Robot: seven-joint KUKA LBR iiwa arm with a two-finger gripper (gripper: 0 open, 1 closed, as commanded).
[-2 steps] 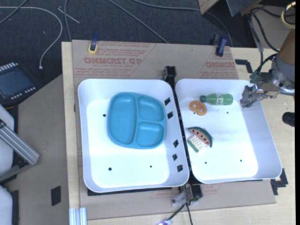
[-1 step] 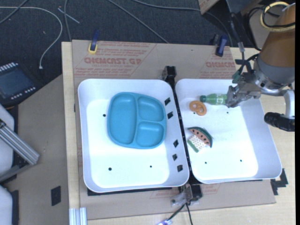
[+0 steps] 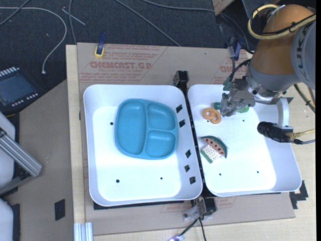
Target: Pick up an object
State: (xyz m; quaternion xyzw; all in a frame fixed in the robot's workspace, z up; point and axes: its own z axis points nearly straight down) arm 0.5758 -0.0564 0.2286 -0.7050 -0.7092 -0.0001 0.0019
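A small tan pretzel (image 3: 211,115) lies in the right bin (image 3: 261,169), near its upper left. A watermelon-slice toy (image 3: 213,148) with a green rind rests lower in the same bin. My gripper (image 3: 228,108) hangs low over the bin just right of the pretzel, almost touching it. A small green bit shows right next to the gripper tip. A blue divided plate (image 3: 146,128) sits in the left bin (image 3: 135,185).
The black divider with clips (image 3: 186,134) runs between the two bins. Cardboard sheeting (image 3: 125,59) lies under the bins. Cables trail on the dark floor behind the bench.
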